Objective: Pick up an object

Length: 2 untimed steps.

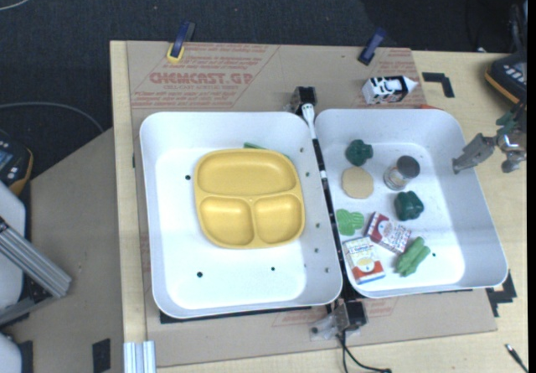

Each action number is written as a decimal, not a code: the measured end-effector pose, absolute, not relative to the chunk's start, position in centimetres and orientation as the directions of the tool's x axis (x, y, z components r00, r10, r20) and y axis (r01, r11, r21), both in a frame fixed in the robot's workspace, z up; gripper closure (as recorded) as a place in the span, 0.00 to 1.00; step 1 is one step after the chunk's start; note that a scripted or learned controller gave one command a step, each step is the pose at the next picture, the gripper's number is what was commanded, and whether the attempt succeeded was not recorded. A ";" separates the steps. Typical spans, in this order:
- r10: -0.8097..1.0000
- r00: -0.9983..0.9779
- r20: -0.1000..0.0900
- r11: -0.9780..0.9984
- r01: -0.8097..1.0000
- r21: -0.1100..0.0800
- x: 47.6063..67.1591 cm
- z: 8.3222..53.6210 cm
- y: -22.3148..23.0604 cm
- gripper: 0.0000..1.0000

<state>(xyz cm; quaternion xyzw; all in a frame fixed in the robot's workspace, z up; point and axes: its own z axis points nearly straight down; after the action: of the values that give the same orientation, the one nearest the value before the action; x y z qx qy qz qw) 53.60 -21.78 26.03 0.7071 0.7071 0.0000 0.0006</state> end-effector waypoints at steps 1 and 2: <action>1.000 0.000 0.002 0.000 1.000 -0.005 53.9 21.8 -21.6 0.00; 1.000 0.000 0.003 0.000 1.000 -0.006 54.0 16.9 -20.7 0.00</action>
<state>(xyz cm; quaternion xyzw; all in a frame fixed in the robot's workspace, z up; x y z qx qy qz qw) 53.99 -20.65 16.90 0.7070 0.7073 -0.0010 -0.0032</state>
